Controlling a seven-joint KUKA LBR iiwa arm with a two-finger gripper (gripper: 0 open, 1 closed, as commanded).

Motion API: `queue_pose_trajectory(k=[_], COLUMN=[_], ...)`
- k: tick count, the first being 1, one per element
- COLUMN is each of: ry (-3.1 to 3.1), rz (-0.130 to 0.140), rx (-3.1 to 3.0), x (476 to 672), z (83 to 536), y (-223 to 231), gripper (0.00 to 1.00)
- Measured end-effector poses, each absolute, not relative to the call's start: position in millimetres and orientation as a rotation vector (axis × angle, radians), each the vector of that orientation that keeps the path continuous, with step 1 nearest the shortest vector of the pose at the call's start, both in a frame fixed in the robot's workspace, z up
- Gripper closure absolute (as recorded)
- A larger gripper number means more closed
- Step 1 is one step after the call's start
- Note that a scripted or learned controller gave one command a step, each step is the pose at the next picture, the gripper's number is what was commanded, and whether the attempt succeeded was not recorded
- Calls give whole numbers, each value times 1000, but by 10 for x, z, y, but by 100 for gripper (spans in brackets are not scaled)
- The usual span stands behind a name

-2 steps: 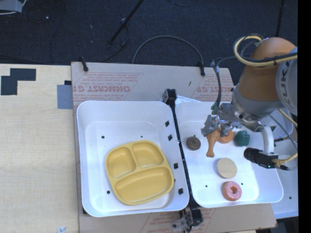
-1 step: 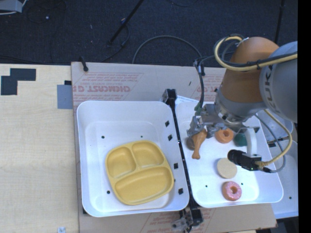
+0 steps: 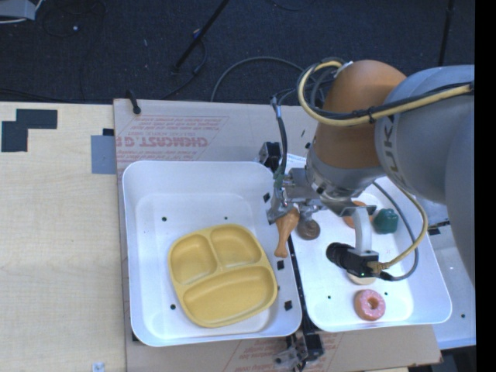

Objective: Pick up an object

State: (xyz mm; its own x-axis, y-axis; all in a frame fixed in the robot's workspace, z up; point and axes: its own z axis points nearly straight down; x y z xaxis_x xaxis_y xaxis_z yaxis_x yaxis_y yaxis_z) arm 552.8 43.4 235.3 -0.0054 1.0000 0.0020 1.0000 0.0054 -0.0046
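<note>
My gripper (image 3: 285, 210) hangs over the ridge between the two white bins. A tan-orange, drumstick-shaped toy (image 3: 284, 235) dangles from it, its upper end pinched between the fingers and its lower end pointing down over the right rim of the left bin (image 3: 147, 208). Just to its right, a small brown round piece (image 3: 309, 229) lies in the right bin (image 3: 418, 301). A pink donut (image 3: 370, 305) lies near that bin's front. A teal lump (image 3: 385, 221) sits further right, with an orange piece (image 3: 351, 220) beside it, partly hidden by the wrist.
A yellow divided plate (image 3: 223, 274) fills the lower middle of the left bin. The grey arm and its orange band (image 3: 356, 122) cover the back of the right bin. Bare bin floor shows at the left bin's far left.
</note>
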Motion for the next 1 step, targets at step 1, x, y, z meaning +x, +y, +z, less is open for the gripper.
queue_pose_trajectory(k=[1], ry=[-2224], rz=[3], rx=[-2214], x=[5646], z=[2266], y=[903], gripper=[100])
